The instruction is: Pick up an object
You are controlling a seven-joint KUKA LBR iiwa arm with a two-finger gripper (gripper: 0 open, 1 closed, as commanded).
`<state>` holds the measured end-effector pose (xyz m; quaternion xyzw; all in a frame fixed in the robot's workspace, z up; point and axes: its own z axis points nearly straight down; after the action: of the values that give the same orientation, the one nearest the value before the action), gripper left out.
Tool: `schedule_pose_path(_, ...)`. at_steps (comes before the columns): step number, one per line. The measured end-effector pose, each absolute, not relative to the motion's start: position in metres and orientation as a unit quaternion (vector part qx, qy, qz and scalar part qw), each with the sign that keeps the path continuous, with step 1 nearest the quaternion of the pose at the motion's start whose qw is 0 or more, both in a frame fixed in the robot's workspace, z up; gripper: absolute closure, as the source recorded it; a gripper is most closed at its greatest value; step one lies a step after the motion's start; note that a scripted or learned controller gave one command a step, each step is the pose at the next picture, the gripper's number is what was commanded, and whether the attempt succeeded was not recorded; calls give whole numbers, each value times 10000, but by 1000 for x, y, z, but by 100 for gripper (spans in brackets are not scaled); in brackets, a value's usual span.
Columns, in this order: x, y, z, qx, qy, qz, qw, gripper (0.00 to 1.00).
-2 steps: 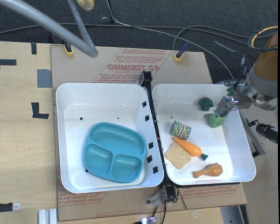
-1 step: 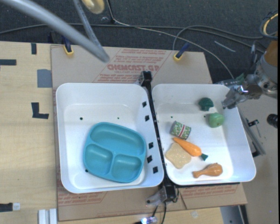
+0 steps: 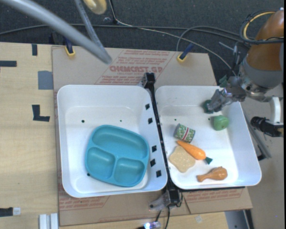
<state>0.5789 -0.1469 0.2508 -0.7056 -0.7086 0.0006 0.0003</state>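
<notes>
Blue tray [image 3: 117,155] in left bin [image 3: 66,128], carrot [image 3: 192,150], toast [image 3: 182,160], drumstick [image 3: 212,175] in right bin [image 3: 250,171], gripper [image 3: 213,104] low beside green ball [image 3: 220,122], jaw state unclear.

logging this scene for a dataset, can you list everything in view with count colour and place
white bins: 2, white, side by side on the bench
divided plate: 1, light blue, left bin
green toy: 1, green, right bin, near the far right wall
small can: 1, green and white, right bin, middle
carrot: 1, orange, right bin, below the can
bread slice: 1, tan, right bin, touching the carrot
drumstick: 1, orange-brown, right bin, near edge
gripper: 1, grey, over the right bin's far right corner
</notes>
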Motion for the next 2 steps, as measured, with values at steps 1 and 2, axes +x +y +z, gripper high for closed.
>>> schedule_pose_path(1, 585, -98, 236, -7054, -7088, 6, 5, 100)
schedule_pose_path(2, 583, -39, 229, -7051, -7091, 5, 4, 100)
